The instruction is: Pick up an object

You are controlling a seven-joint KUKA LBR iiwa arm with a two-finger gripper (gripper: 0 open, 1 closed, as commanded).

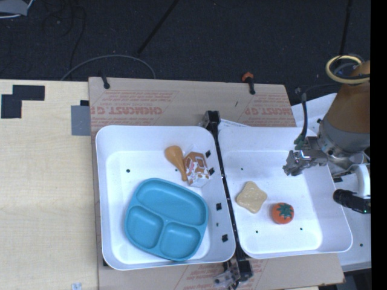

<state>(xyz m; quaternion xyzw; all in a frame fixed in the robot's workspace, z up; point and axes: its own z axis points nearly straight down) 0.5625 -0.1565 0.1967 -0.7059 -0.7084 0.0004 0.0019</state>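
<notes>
A pale wooden bench (pixel 42 180) is carrying a brown cardboard sheet (pixel 181 104); two white bins are sitting side by side on it, the left bin (pixel 112 162) touching the right bin (pixel 326 234).

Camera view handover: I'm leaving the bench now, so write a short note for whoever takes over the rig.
Gripper: above the right bin, near its right wall, with nothing visibly in it.
Right bin: beige toy and orange tomato-like toy, side by side and apart.
Left bin: blue divided plate, tan spoon-shaped piece, small brown-and-white packet.
Done: nothing picked up.
Left: choose an object, close on it and lift; the two toys in the right bin look nearest.
</notes>
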